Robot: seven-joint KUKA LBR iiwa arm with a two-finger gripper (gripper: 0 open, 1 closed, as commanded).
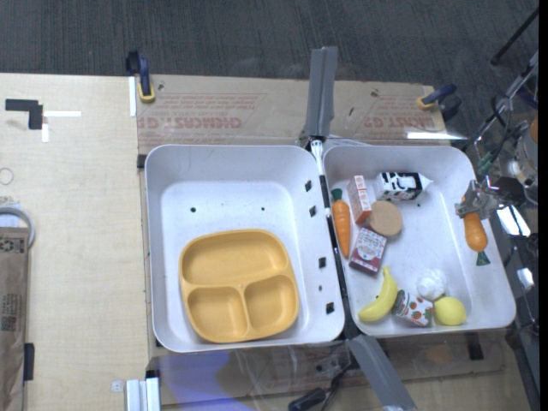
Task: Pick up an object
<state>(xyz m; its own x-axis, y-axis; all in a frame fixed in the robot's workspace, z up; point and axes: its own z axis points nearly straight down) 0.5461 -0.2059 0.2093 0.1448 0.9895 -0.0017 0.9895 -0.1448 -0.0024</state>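
at the near edge of the right white bin (492,319) a yellow plastic lemon (450,312) is seen in the corner, with a small strawberry-printed carton (413,309) touching it on the left and a curved yellow toy banana (381,297) just beside that. a crumpled white ball (431,282) rests just behind the lemon. in the left white bin (163,255) a yellow three-compartment plastic tray (239,283) is laid toward the near side.

farther back in the right bin a red and white snack packet (368,251) lies flat, a round tan disc (385,219) overlaps its far end, and a long orange toy carrot (342,226) is set along the left wall. beyond these, a small red-striped box (360,194) and a black and white cow-patterned carton (402,184) are found near the far wall.

at the right wall the claw (473,208) is seen low over the rim, and a small orange carrot-shaped toy (475,232) hangs directly beneath it, above the bin floor. it cannot be told whether the claw is clenched on this toy or released, since the tips are hidden in clutter.

the step in hand is judged to be the grasp or early lift of that orange toy. a straight, steady rise is called for next, clear of the bin wall, so that the hold can be confirmed.
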